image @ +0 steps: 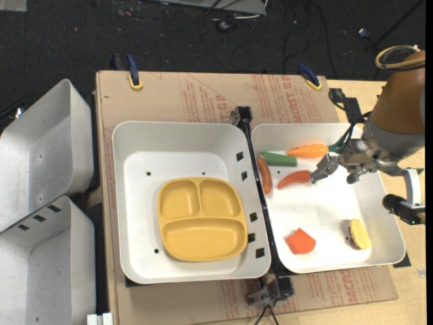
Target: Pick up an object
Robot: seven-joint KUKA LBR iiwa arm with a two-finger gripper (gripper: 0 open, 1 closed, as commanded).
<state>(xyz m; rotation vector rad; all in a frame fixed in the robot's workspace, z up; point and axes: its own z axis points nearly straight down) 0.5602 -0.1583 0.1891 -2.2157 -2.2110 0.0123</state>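
The right bin (pixel 379 252) holds several toy foods. An orange carrot (pixel 308 150), a green piece (pixel 279 158), a red sausage (pixel 264 175) and a red chilli (pixel 295 179) lie in its far left part. Toward the front lie an orange-red wedge (pixel 300 241) and a yellow piece (pixel 358 234). My gripper (pixel 338 170) hangs over the far middle of this bin, just right of the chilli and carrot. Its fingers (pixel 321 170) are spread open with nothing between them.
A yellow divided plate (pixel 201 219) lies in the left bin (pixel 135 181). A black divider (pixel 256 181) runs between the two bins. Two spare white bins (pixel 40 181) stand off the bench at the left. The arm's orange band (pixel 406 93) is at the right.
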